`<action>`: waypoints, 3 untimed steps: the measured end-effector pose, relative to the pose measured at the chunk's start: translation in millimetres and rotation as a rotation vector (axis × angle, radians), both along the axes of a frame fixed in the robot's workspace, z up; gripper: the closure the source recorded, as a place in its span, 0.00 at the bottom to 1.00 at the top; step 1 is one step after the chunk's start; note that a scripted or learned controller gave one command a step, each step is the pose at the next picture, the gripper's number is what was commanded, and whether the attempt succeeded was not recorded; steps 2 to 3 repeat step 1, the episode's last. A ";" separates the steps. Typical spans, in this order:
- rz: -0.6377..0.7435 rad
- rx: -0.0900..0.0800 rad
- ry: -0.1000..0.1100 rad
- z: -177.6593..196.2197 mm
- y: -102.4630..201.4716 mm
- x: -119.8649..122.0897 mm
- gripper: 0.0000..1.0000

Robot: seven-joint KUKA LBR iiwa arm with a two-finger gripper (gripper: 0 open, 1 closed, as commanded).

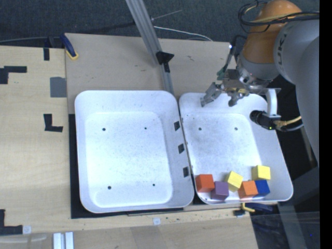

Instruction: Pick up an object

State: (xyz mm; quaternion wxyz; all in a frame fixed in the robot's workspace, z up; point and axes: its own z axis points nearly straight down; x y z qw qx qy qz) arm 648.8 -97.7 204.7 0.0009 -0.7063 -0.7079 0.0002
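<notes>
Gripper (222, 97) sits over the far rim of the right bin (218, 134), fingers spread apart, nothing between them. Blocks are clustered along the bin's near edge, well apart from the gripper: orange block (205, 182), purple block (221, 189), yellow block (235, 179), second orange block (247, 189), blue block (262, 187), second yellow block (261, 171). Left bin (127, 149) alongside on the bench (104, 56)

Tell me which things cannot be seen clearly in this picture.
- Blue block, camera view: partly hidden by the orange block in front.
- Arm, camera view: cut off by the top and right edges.
- Claw, camera view: too small to tell whether anything is between its fingers.
</notes>
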 end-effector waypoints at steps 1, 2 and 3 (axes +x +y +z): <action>-0.003 -0.003 -0.004 35.8 -30.3 3.5 0.00; -0.003 -0.003 -0.004 35.8 -30.3 3.5 0.00; -0.003 -0.003 -0.004 35.8 -30.3 3.5 0.00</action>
